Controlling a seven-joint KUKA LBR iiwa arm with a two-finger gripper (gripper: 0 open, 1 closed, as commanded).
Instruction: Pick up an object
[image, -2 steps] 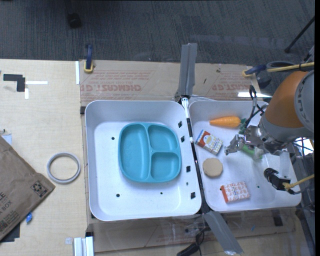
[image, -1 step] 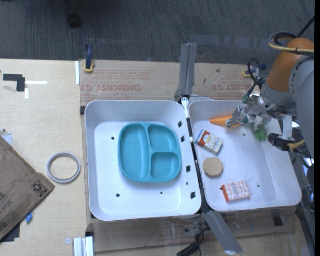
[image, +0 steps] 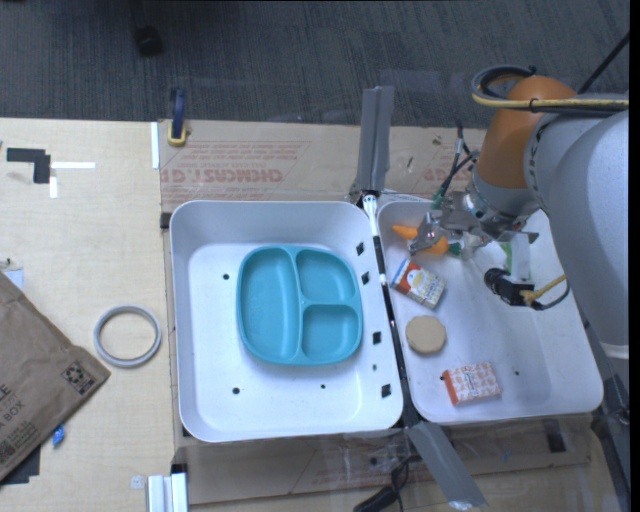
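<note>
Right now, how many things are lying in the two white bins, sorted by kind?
Divided teal tray: 1
Small snack packets: 2 (one near the divider, one near the front)
Round tan disc: 1
Orange piece under the hand: 1
Total: 5

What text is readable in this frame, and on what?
"CHEMCAST" plus a partial "G...", printed red and seen upside down, on the cardboard sheet behind the bins.
"BOX", partial, on the brown cardboard box at the left edge.
Print on the small carton and the red-and-white packet: too small to read.
</note>
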